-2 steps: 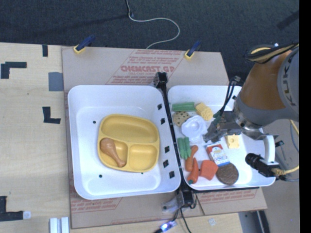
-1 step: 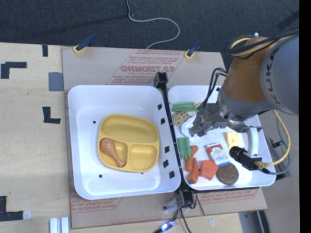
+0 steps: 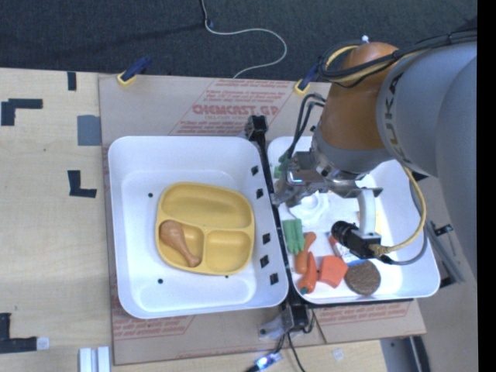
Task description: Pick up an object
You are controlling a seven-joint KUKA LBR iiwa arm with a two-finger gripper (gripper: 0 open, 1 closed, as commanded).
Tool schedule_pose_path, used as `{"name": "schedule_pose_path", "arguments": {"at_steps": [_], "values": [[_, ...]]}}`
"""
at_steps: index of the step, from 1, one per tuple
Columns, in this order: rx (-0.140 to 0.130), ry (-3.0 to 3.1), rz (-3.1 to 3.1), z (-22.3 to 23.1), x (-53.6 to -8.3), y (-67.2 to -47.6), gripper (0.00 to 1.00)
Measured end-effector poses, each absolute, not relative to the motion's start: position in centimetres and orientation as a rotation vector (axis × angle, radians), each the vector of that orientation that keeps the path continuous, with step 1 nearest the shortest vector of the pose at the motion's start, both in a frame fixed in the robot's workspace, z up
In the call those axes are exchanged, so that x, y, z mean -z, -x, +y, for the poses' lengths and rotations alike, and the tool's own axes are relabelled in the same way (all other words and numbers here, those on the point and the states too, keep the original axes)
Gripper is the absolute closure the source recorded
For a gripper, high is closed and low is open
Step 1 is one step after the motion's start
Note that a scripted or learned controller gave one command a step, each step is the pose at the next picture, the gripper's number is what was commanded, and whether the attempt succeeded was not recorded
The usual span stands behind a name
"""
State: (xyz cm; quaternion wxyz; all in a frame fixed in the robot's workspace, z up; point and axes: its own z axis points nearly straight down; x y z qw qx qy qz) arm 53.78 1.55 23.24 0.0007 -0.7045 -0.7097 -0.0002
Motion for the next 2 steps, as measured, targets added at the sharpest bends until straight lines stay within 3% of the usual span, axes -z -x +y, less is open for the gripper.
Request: {"name": "schedule_pose_path", "arguments": {"at_steps": [1, 2], "values": [[-0.005, 2.22, -2.221, 0.9, -21.6, -54.1, 1.0], [-0.001, 2.218, -2.223, 2.2, -23.2, -53.7, 1.0]]}}
